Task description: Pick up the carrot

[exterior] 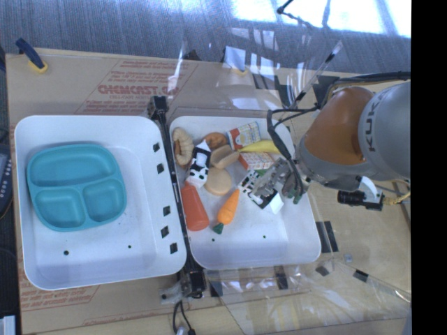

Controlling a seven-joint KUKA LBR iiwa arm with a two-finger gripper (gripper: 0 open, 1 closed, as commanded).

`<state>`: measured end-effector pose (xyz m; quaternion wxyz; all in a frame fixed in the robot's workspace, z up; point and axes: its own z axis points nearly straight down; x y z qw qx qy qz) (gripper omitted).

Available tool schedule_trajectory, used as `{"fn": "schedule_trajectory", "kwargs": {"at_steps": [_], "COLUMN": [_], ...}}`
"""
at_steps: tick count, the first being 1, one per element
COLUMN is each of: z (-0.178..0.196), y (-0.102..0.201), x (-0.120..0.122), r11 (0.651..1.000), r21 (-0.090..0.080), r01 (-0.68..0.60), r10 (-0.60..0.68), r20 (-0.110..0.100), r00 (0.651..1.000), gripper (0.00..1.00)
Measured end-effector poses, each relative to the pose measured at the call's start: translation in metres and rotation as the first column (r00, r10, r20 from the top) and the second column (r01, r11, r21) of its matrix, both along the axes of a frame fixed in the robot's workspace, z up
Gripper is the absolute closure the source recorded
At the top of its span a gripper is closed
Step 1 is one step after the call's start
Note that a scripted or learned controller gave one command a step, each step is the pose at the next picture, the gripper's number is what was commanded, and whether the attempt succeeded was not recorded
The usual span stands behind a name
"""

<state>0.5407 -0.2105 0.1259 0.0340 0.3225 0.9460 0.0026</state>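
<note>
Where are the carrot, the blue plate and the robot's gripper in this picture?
carrot (228, 209): camera view, middle of its orange body.
blue plate (40, 165): camera view, its left rim.
gripper (274, 188): camera view, the tip of the arm, over the right bin.

This looks like a robot lab. A big grey arm (380, 135) reaches over a bench (105, 82) covered in brown board. Two white bins (150, 257) are clipped side by side, with loose cables (293, 110) around.
</note>
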Motion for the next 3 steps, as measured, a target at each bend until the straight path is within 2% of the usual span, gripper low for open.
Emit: {"fn": "schedule_trajectory", "kwargs": {"at_steps": [1,2,3], "z": [0.0,-0.028,-0.001], "y": [0.0,0.091,0.117], "x": [0.0,0.011,0.079], "r11": [1.0,0.94,0.974], "r21": [-0.001,0.016,0.016], "r01": [-0.001,-0.342,-0.227], "r10": [0.001,0.342,0.227], "r20": [0.0,-0.06,-0.062], "r00": [1.0,0.938,0.972], "gripper": [0.0,0.0,0.0]}}
